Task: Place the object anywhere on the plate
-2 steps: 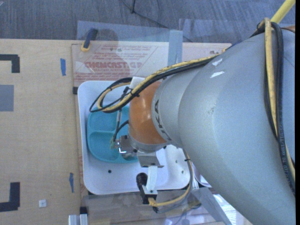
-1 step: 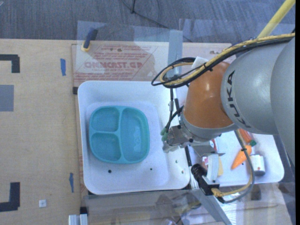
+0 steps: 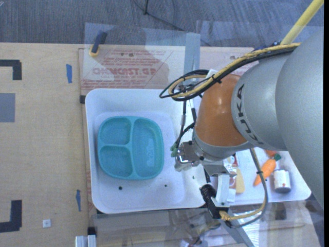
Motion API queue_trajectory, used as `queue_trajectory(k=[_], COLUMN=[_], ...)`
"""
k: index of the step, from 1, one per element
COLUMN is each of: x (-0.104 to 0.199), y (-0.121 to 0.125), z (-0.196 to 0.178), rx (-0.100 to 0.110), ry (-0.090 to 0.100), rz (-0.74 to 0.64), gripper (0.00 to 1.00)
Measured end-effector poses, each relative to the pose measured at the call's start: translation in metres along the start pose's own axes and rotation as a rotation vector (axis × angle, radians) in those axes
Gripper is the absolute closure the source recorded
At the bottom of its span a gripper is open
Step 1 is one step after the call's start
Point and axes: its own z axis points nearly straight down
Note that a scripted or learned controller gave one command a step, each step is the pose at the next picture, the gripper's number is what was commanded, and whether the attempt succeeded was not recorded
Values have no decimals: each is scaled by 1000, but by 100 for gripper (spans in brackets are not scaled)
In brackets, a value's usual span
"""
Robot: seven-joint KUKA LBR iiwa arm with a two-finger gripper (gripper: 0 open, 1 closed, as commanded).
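Observation:
A teal plate (image 3: 131,147) with three compartments lies in the left bin (image 3: 103,103), with nothing on it. The arm's orange band (image 3: 218,117) hangs over the wall between the two bins. Below it, the gripper (image 3: 183,157) pokes out at the left bin's right edge, just right of the plate. The wrist covers most of it. In the right bin (image 3: 300,192) lie an orange carrot toy (image 3: 266,170), a small white cylinder (image 3: 281,181) and a tan piece (image 3: 239,182), partly under the arm.
Two small dark specks (image 3: 120,188) mark the left bin's floor below the plate. The big grey arm covers most of the right bin. A clear sheet with red print (image 3: 126,71) lies behind the bins on the wooden bench.

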Motion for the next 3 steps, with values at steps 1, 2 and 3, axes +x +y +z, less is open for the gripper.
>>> queue_trajectory(k=[1, 2, 3], x=[15, 63, 89], y=[1, 15, 16], z=[56, -10, 64], rx=[0, -4, -30], ry=[0, -2, 1], rz=[-54, -225, -36], gripper=[100, 100, 100])
